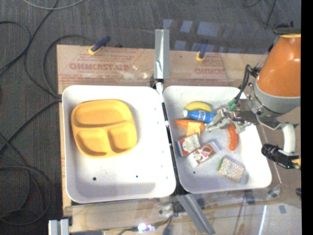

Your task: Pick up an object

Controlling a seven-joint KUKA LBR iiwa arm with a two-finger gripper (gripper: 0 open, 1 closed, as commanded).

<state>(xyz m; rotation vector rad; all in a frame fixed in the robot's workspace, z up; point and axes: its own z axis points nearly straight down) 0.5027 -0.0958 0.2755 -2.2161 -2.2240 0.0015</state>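
The gripper (pixel 224 121) hangs low inside the right bin (pixel 254 177), reaching in from that bin's right rim, and its two metal fingers (pixel 215 125) stand spread apart with nothing between them. The finger ends sit just beside the blue bottle (pixel 200 115) and the orange wedge (pixel 190 127), near the bin's upper middle; whether they touch either one cannot be told. Just right of the gripper, toward the bin's right wall, lies a slim red-orange piece (pixel 233 139), close to the fingers but not clamped by them. A yellow banana (pixel 197 106) rests against the bottle on the side toward the bin's far rim. Toward the bin's centre lie two small printed cartons (pixel 189 144), one (pixel 205 153) just nearer the front rim than the other, and a flat speckled packet (pixel 231 169) lies near the bin's front right corner. Above the gripper, over the bin's right rim, the arm's orange band (pixel 282 67) and grey wrist bulk large. To the left of the right bin, touching it along a shared edge, sits the left bin (pixel 98 182), which holds a yellow compartment tray (pixel 104 127). Both bins rest on a brown board (pixel 117 65) with blue-and-yellow clamps (pixel 99 45) beyond the right bin's far rim, and dark carpet with loose cables (pixel 29 38) surrounds the bench.
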